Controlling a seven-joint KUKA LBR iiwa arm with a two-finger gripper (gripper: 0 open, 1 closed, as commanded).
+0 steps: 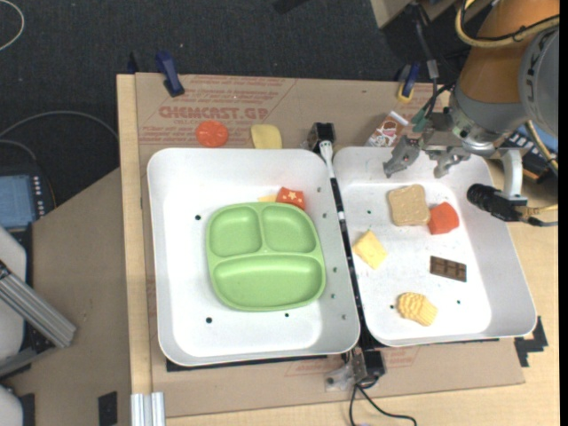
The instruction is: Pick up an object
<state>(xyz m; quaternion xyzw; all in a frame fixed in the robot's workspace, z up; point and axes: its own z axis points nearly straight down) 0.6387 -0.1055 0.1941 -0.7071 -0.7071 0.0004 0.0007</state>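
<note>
Red lettering on the brown cardboard sheet [142, 238] under the bins reads "CHEMCAST GP", printed just above the left bin [177, 327]. That bin holds a green divided plate [264, 256], with a small red piece [290, 197] touching its upper rim. The gripper [424, 161] hangs over the top edge of the right bin [497, 318], fingers spread apart with nothing between them. Just below it lies a tan toast slice [407, 205], a red block [443, 218] beside that. Farther down sit a yellow cheese wedge [370, 249], a chocolate bar [447, 269] and what may be a corn cob [415, 308].
</note>
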